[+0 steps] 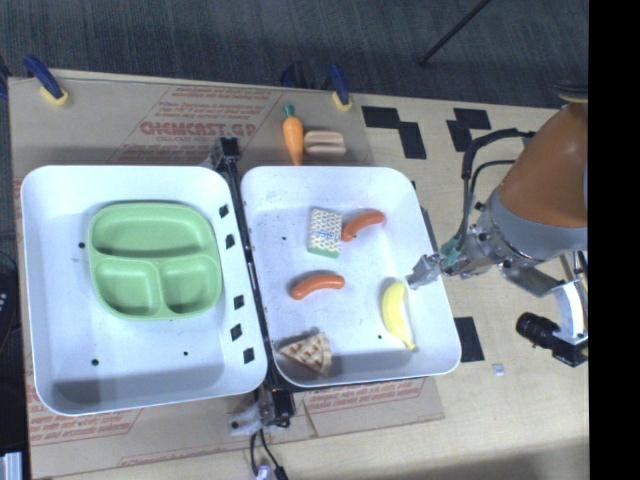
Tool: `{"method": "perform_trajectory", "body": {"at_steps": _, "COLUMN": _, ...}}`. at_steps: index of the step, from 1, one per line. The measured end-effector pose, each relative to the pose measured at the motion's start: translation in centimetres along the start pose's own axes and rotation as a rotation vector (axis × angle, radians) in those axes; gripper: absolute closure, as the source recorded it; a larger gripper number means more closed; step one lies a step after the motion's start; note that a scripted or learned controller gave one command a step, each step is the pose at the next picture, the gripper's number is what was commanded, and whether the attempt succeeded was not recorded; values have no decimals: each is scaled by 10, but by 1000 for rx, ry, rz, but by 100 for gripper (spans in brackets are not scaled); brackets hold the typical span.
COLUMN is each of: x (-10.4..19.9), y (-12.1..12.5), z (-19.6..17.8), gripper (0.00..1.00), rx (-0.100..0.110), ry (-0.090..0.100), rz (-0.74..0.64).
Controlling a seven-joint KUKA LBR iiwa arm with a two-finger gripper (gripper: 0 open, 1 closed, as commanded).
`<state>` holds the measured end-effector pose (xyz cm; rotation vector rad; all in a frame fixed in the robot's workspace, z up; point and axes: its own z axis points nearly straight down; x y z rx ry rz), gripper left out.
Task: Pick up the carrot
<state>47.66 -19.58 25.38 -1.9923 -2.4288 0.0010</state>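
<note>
I am reaching in from the right, and my two-finger gripper (424, 269) is hanging over the right rim of the right shallow white bin (262, 268), just beside the upper end of the yellow plastic banana (397, 314). Whether my fingers are apart or together, I cannot tell; the tip is too small and blurred here. Nothing is showing between them.

The small orange carrot with a green top (291, 135) is lying outside both bins, on the brown cardboard sheet (190, 118) behind the far rim of the right bin, with its green end pointing away from the bin. Just beside it, on its right, a tan and brown toy sandwich (324, 145) is resting. The carrot is well apart from my gripper.

Inside the right bin, a pale patterned square block (324, 232) is lying next to an orange-red toy sausage (362, 223). A second orange-red sausage (317, 286) is sitting near the middle of the bin, and a brown wedge-shaped slice of toy pizza (307, 352) is near the front rim.

The left shallow white bin (50, 298) is holding a light green divided plastic tray (155, 258) with three compartments.
</note>
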Motion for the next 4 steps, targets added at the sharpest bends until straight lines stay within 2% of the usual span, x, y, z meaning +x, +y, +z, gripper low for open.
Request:
{"method": "perform_trajectory", "body": {"at_steps": 1, "x": 44, "y": 9, "z": 27, "gripper": 100, "rx": 4, "ry": 3, "rz": 431}}
{"method": "perform_trajectory", "body": {"at_steps": 2, "x": 44, "y": 8, "z": 27, "gripper": 0, "rx": 4, "ry": 3, "rz": 431}}
{"method": "perform_trajectory", "body": {"at_steps": 3, "x": 99, "y": 19, "z": 106, "gripper": 0, "rx": 6, "ry": 3, "rz": 500}}
{"method": "perform_trajectory", "body": {"at_steps": 4, "x": 6, "y": 12, "z": 129, "gripper": 0, "rx": 3, "ry": 1, "rz": 443}}
